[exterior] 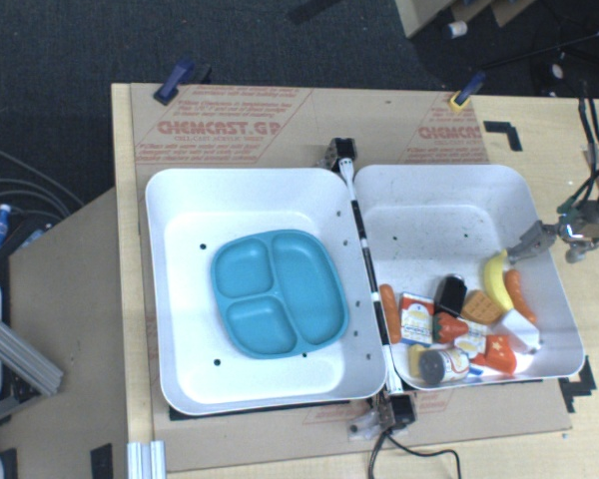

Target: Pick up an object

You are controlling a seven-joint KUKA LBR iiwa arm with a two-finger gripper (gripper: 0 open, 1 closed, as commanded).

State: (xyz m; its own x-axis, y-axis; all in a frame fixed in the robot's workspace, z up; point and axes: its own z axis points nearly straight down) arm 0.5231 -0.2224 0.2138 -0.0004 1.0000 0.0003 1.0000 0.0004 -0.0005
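Two shallow white bins stand side by side on the bench. The left bin [170, 267] holds a blue divided plate [278, 292] with three compartments, which lies near the middle of its floor.

The right bin [429, 193] is the landmark for everything else. Its far half is bare, and all the objects are crowded in its near part. A yellow banana [495, 279] lies close to the right wall of this bin, and an orange carrot [520, 295] lies just beside the banana, on the wall side. To the left of the banana there is a black object [449, 294], and between them, a little nearer, an orange-brown piece [483, 308] that looks like a waffle – I cannot tell exactly. A small white and red carton [416, 319] lies left of the black object. A long orange-red stick [388, 312] lies along the left wall of the bin. In the near corner there is a dark round can [431, 367], and a red piece [500, 352] lies to the right of it.

The gripper [535, 239] is at the right rim of the same bin, above the banana and apart from it. Nothing is seen between its fingers – whether they are spread or closed I cannot tell.
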